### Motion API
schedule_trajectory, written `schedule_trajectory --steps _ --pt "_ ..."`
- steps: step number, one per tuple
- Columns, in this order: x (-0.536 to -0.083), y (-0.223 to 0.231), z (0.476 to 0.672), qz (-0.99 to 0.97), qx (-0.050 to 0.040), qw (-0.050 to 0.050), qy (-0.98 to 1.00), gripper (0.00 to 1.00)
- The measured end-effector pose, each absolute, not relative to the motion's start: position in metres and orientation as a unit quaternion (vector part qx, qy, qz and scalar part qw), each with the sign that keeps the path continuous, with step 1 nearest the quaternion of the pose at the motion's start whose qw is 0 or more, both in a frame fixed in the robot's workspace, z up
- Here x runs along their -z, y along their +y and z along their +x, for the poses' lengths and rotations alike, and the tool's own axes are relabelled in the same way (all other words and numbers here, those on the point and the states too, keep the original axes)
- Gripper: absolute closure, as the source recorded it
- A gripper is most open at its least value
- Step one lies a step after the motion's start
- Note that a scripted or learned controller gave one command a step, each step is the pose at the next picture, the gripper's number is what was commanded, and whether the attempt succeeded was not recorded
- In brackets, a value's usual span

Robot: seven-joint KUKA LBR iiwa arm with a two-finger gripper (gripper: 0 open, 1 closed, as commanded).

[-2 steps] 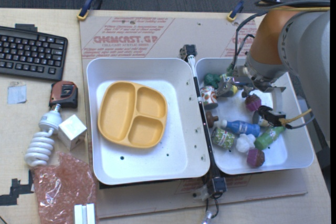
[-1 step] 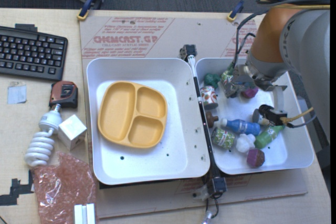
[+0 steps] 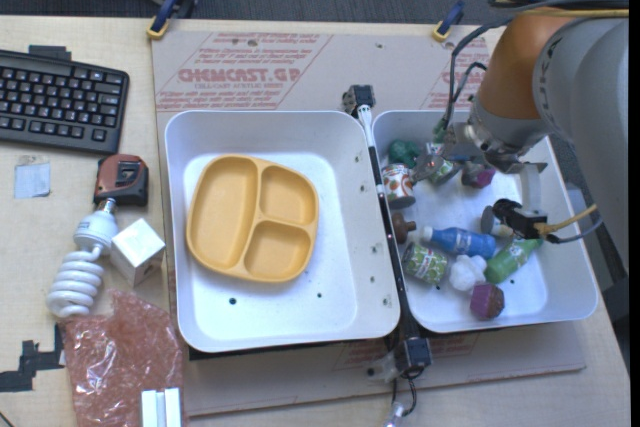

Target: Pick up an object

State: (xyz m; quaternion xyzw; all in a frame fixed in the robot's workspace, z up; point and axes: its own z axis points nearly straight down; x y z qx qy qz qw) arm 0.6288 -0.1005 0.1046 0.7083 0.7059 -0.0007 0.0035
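A black keyboard (image 3: 60,101) is sitting at the far left of the bench, with a tape measure (image 3: 121,181) lying just below it. A curly white light bulb (image 3: 82,263) is lying beside a small white cube (image 3: 138,246), and a pink crinkly plastic bag (image 3: 112,347) is resting under them. Two blue clamps (image 3: 168,12) (image 3: 447,19) are gripping the top edge of the brown board (image 3: 250,65).

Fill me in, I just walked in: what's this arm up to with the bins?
The grey arm reaches in over the right bin, its gripper down among small items near the bin's far left corner. A blue bottle, a green bottle and a purple piece lie loose. The left bin holds a yellow divided tray.
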Motion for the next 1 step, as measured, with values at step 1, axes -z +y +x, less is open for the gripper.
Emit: schedule_trajectory --steps 1 --pt "-0.0919 -0.1001 0.6557 0.707 0.0077 -0.001 0.707 0.00"
